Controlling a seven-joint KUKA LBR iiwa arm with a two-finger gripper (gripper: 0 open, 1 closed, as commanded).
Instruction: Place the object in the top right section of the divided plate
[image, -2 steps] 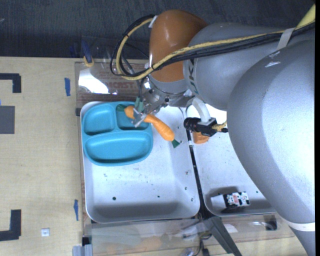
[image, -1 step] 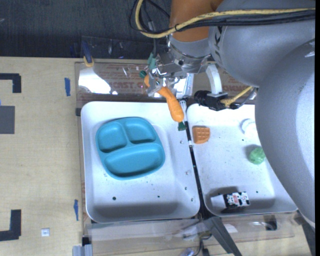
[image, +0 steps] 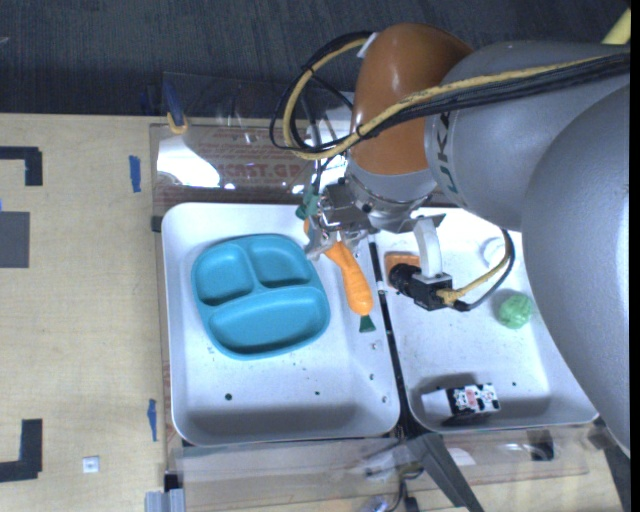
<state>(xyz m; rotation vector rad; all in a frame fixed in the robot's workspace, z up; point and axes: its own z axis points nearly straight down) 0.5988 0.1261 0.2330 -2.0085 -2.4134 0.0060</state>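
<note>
The blue divided plate (image: 262, 295) lies in the left white bin (image: 200, 400), with two small sections at its top and one large section below. An orange toy carrot (image: 352, 280) with a green tip slants down just right of the plate, near the wall between the bins. My gripper (image: 332, 240) is at the carrot's upper end, and its fingers are shut on that end. The carrot sits beside the plate's top right section, not over it.
In the right bin (image: 540, 390) there is a green leafy object (image: 514, 309) and a small black and white object (image: 470, 397) near the front. The arm's wrist and cables hang over the back of both bins.
</note>
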